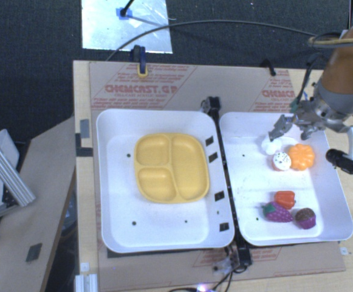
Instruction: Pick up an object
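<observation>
**Operator:** Starting at the near edge of the right bin (334, 181), I see three toys bunched together: a bunch of purple grapes (277, 213), a red pepper (284, 198) just behind it, and a dark purple piece (305, 218) to their right. They sit close enough that a grab there risks nudging a neighbour.

**Spotter:** And farther back?

**Operator:** Farther back in the same bin, an orange pumpkin (301, 156) sits touching a white speckled egg (281, 160), with a small white lump (269, 146) just beyond the egg. The gripper (281, 129) hangs at the far side of that group, right above the white lump. I judge we are on the approach, with nothing held.

**Spotter:** Are the fingers wide or narrow?

**Operator:** I cannot tell from this angle; the tip is too small and blurred.

**Spotter:** So which one do we go for?

**Operator:** I would take the pumpkin. It is the biggest target, though its round sides could slip, so I want the arm centred over it and coming straight down. The yellow plate (169, 166) in the left bin (118, 163) is well apart and no concern.
</observation>
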Available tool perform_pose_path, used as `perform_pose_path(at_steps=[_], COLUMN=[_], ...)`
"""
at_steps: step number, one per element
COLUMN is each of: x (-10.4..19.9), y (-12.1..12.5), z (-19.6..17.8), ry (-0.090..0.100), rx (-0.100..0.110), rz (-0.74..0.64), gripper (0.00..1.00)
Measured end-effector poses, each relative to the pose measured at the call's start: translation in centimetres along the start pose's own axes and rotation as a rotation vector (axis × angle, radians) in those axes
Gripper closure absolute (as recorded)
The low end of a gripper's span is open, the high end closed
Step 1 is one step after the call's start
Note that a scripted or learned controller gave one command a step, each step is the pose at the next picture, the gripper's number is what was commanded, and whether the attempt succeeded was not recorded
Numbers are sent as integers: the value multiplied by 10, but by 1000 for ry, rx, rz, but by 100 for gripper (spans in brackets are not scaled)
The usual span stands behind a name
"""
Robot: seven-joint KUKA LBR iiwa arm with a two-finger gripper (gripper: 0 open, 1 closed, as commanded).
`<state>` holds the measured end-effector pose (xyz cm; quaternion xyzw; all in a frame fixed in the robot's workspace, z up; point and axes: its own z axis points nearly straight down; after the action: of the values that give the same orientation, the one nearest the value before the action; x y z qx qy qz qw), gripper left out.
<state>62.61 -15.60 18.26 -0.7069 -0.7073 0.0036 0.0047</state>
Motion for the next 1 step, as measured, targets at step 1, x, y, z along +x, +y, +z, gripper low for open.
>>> perform_pose_path(at_steps=[1], x=[0], y=[3], z=[-9], ry=[-2], rx=[-13], rz=[-3], gripper=[0])
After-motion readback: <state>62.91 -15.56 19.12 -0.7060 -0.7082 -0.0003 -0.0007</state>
